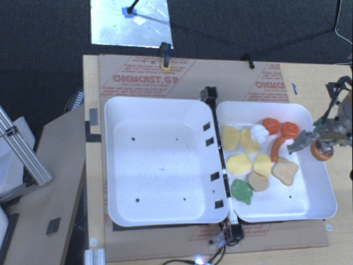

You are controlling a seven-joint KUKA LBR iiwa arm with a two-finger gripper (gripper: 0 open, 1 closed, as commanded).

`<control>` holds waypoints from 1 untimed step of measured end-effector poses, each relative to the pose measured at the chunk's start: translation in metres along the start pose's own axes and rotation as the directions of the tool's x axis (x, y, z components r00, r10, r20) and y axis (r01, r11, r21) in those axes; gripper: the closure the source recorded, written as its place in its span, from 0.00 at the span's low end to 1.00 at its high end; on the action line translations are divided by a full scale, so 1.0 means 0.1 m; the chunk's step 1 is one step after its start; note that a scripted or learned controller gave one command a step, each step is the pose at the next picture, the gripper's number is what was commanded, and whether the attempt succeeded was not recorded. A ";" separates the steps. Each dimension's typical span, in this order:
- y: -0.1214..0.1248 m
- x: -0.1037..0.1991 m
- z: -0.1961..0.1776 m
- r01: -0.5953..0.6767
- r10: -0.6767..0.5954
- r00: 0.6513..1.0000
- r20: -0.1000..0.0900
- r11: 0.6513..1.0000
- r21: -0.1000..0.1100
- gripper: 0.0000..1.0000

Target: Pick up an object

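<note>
The right white bin (309, 203) holds several toy foods: two red tomatoes (290, 130), a white piece (258, 132), an orange carrot (277, 147), yellow pieces (239, 163), a bread slice (285, 171), a tan round piece (257, 181) and a green broccoli (241, 191). My gripper (300, 142) reaches in over the bin's right rim, just right of the carrot and below the right tomato. Nothing is visibly held in it. The orange band (321, 150) of the wrist shows behind it.
The left white bin (160, 164) lies beside the right one, joined by a black clip strip (218, 159). Both rest on a cardboard sheet (143, 79) on the bench. A metal plate (129, 15) lies at the back, and an aluminium rail (22, 153) stands at the left.
</note>
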State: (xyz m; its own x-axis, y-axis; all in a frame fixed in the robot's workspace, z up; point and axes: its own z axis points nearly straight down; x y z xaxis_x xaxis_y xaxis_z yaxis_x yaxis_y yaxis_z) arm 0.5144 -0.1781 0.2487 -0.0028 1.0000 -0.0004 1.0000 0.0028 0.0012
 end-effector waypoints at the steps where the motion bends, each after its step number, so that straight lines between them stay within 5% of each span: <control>1: 0.01 0.00 -0.11 0.004 -0.004 1.000 0.001 1.000 -0.003 1.00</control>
State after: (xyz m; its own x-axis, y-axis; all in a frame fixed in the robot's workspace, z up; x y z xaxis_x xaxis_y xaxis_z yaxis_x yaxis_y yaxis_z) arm 0.5153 -0.1780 0.2596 -0.0064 1.0000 -0.0011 1.0000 0.0064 0.0042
